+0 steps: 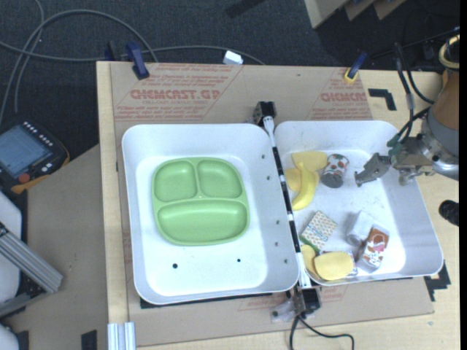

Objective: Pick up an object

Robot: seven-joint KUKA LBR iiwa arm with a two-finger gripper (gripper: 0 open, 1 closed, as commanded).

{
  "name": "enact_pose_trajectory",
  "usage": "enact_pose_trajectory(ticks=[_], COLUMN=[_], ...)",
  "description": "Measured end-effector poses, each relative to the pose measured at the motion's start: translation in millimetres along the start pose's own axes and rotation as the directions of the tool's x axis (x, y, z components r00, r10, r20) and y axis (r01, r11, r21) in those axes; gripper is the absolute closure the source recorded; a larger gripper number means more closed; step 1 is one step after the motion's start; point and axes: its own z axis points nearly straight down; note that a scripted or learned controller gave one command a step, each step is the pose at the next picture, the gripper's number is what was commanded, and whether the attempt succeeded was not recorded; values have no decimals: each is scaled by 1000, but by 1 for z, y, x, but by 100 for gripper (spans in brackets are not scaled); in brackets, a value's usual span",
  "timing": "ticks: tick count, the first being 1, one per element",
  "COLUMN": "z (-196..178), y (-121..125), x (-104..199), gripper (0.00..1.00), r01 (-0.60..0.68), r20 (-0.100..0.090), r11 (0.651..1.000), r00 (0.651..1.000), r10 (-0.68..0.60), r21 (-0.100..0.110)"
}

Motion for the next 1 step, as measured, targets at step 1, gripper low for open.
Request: enact_pose_trajectory(ticks=[1], z=[86], y=[-3], x=[8], gripper=[0], r01=[-1], r20=[-1], r11=[1000], r00=[1000], r10=[1], r21=[1])
